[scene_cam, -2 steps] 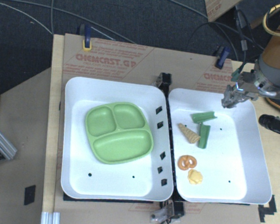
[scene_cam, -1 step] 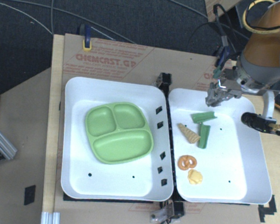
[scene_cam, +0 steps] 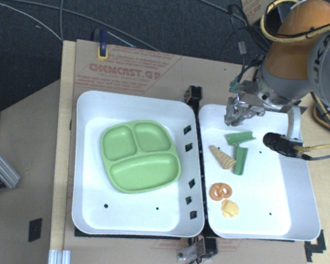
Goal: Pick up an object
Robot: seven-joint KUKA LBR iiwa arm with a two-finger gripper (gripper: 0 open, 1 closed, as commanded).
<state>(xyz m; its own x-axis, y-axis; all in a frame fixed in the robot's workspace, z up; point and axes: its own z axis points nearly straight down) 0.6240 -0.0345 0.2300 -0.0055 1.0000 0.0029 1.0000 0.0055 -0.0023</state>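
In the right bin lie two green sticks, one slanted and one upright in the picture. Beside them are a tan cone, an orange pretzel and a small yellow piece. My gripper hangs over the far left part of this bin, just above the slanted green stick. Nothing shows between its tips.
The left bin holds a green divided plate. Black clips line the seam between the bins. A black cylinder with a cable sticks out beside the wrist. The right half of the right bin is bare white.
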